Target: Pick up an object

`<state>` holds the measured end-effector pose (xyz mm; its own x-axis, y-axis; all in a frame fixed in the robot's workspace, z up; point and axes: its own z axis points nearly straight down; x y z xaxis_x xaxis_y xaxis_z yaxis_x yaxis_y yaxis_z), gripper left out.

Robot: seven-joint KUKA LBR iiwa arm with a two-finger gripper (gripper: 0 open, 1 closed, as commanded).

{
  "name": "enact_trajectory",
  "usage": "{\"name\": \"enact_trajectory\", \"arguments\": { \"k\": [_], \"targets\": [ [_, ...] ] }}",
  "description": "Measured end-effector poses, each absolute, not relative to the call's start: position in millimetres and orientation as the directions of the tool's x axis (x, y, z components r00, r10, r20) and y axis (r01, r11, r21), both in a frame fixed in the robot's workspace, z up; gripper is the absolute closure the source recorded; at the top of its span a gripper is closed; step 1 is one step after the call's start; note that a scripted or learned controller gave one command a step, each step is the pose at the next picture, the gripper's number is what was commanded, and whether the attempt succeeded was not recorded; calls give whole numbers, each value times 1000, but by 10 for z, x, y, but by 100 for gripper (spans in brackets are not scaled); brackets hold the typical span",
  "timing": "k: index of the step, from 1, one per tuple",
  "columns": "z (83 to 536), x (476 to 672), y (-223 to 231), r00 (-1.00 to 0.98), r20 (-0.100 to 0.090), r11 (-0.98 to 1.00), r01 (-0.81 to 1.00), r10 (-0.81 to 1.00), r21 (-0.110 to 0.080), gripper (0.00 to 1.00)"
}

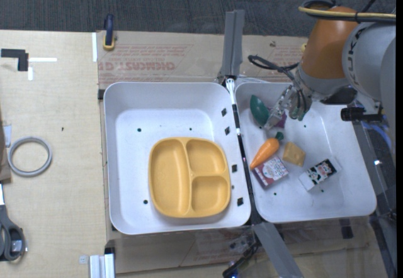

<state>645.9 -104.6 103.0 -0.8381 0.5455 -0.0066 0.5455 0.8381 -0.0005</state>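
Seen from above: two white bins sit side by side on a bench. The left bin [119,144] holds one yellow three-section plate [189,176]. The right bin [352,201] holds five small things: a toy carrot [265,152] at its 9 o'clock, a teal piece [259,108] at 11 o'clock, a tan block [293,155] near centre, a dark red packet [272,171] at 7 o'clock and a black-and-white carton [319,173] at 4 o'clock. The jaws [281,116] hang at the bin's 11 o'clock, just beside the teal piece; whether they are spread or pinching cannot be told. The carrot looks light, stiff and smooth, best taken across its thick middle.
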Motion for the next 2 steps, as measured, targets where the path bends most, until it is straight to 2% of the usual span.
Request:
{"name": "enact_trajectory", "arguments": {
  "k": [1, 2],
  "targets": [
    [3279, 6186, -439, -755, -4, 755, 656, 656, 1, 100],
    [4182, 6136, -478, -867, -3, 867, 499, 499, 0, 100]
  ]
}}
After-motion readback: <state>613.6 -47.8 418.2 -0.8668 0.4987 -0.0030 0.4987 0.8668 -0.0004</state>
